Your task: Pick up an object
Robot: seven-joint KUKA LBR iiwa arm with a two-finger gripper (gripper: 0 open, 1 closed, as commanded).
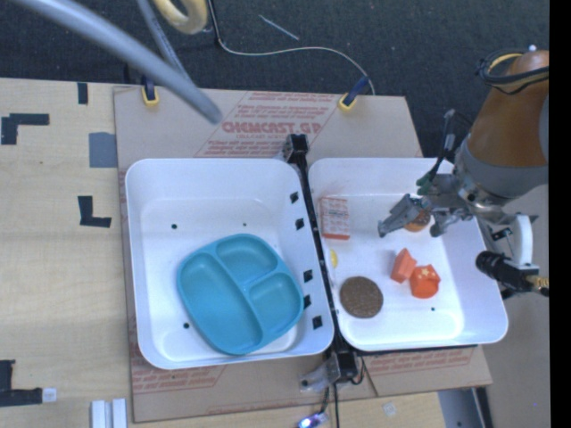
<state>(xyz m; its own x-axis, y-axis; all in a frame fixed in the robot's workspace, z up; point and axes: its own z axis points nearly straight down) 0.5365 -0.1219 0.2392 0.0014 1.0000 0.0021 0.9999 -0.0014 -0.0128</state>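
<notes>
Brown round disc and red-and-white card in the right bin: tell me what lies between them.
Camera view: a small yellow piece lies between the brown round disc and the red-and-white card, on white bin floor.

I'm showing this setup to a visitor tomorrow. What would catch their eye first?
Probably the blue divided tray, filling much of the left bin. Next, the arm's gripper, hanging over the right bin with something small and orange at its fingers. Below it lie two orange pieces and a brown disc.

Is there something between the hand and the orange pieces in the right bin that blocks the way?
Nothing visible does. The hand hovers over the right bin, and the two orange pieces lie on bare floor just below it in the view. The brown disc sits off to the side.
</notes>
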